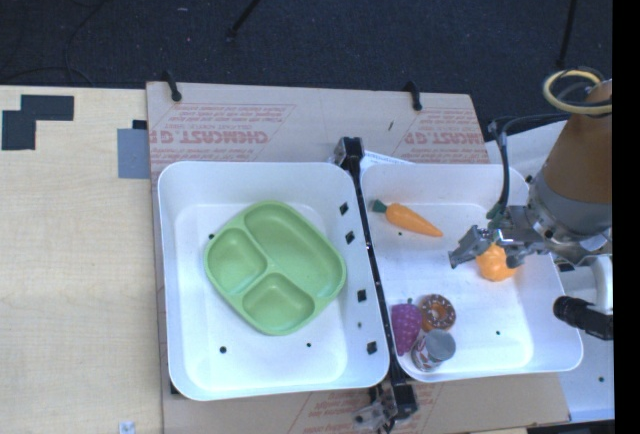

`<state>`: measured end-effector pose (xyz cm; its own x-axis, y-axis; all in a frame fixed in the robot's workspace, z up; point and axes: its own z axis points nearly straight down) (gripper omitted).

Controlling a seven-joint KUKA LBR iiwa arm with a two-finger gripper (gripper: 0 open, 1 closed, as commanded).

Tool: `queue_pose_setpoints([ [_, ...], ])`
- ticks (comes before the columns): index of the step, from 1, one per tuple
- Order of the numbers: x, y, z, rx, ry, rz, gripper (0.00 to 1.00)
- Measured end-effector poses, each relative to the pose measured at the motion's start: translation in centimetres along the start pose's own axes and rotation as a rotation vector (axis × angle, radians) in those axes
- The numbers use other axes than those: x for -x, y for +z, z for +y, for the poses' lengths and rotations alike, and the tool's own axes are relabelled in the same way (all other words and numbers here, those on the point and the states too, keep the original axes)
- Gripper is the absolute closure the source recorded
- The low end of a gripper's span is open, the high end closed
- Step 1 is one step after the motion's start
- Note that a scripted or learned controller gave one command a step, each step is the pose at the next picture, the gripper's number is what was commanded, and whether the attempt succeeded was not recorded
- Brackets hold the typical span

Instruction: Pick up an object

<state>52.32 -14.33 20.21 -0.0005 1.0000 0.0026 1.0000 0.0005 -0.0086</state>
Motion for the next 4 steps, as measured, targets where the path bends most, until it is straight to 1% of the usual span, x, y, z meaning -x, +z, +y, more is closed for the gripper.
queue_pose_setpoints([
  [1, 0.1, 5.8, 0.9, 0.0, 0.001, 0.0, 0.0],
  [2, 0.0, 11.1, 0.8, 0.002, 0.001, 0.0, 0.0],
  [3, 0.1, 9.9, 0.8, 0.003, 0.008, -0.001, 1.0],
  [4, 0.7, 3.9, 1.5, 0.012, -0.001, -0.004, 1.0],
])
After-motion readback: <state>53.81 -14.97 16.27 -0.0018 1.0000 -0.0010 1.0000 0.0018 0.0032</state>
